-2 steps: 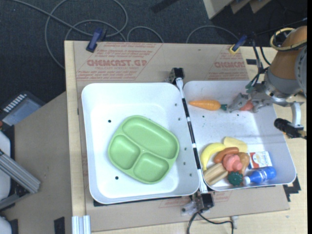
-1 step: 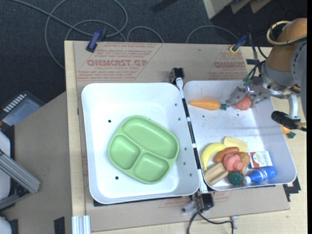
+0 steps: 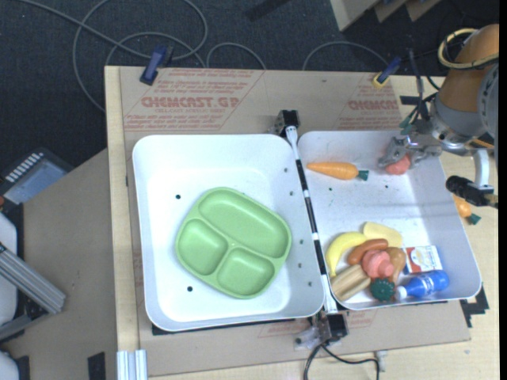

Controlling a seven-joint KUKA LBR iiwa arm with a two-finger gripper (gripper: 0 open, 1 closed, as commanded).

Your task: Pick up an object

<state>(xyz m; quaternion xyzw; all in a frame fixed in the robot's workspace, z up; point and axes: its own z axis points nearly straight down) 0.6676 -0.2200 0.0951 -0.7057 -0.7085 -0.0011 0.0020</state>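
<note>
My gripper [image 3: 402, 155] hangs low over the back right part of the right bin [image 3: 444, 212], on the grey arm with its orange band [image 3: 475, 54]. A small red-pink object [image 3: 399, 165] lies right at the gripper's tip, partly covered by it. An orange toy carrot [image 3: 336, 170] lies to the left of the gripper, near the bin's back left. Toy food is piled in the bin's front: a banana [image 3: 342, 249], a sausage [image 3: 368, 252], a strawberry [image 3: 381, 267], a bread roll [image 3: 347, 281], a blue bottle [image 3: 421, 285] and a small carton [image 3: 423, 257].
The left bin [image 3: 158, 212] holds a green divided plate [image 3: 232, 242]. A black bar [image 3: 305, 204] runs between the bins. A small orange piece [image 3: 463, 207] lies at the right bin's right rim. Cables lie behind the bench.
</note>
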